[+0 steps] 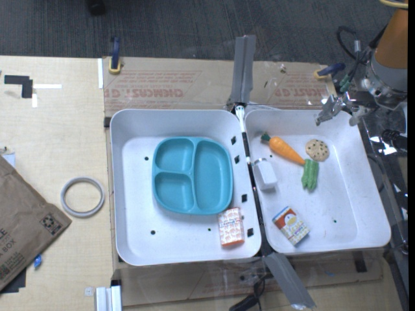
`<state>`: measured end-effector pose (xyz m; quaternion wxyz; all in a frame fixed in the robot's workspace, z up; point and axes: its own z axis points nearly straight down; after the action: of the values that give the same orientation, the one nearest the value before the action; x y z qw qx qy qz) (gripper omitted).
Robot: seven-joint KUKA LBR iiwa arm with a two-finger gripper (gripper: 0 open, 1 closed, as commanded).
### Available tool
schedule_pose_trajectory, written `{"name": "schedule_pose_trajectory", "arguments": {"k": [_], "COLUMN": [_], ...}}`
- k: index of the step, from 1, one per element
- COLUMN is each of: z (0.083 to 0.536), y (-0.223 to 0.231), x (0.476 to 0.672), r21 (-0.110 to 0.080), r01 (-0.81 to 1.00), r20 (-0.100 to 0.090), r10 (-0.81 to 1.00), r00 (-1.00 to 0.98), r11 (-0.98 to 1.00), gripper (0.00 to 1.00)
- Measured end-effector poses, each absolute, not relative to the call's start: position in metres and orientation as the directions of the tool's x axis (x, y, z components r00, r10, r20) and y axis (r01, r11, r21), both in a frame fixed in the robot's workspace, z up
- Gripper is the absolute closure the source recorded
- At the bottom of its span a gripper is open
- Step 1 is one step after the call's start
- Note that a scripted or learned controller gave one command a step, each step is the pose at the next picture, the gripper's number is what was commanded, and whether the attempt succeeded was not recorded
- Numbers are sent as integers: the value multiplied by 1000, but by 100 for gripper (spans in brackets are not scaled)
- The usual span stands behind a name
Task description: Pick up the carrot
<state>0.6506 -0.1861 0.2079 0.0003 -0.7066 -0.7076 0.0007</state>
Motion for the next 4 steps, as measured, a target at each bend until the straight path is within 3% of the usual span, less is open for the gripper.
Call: {"name": "schedule_pose_trajectory", "arguments": {"k": [1, 2, 3, 4], "z": [98, 98, 98, 98], "y": [-157, -98, -139, -98], "x": [662, 637, 651, 634], "r21": [10, 9, 11, 10], "r01": [997, 984, 983, 956], "r20": [-2, 0, -1, 0], "r10": [997, 984, 983, 956], "r00": [77, 179, 182, 292], "r11": [-77, -179, -182, -292], "gripper": [0, 0, 0, 0]}}
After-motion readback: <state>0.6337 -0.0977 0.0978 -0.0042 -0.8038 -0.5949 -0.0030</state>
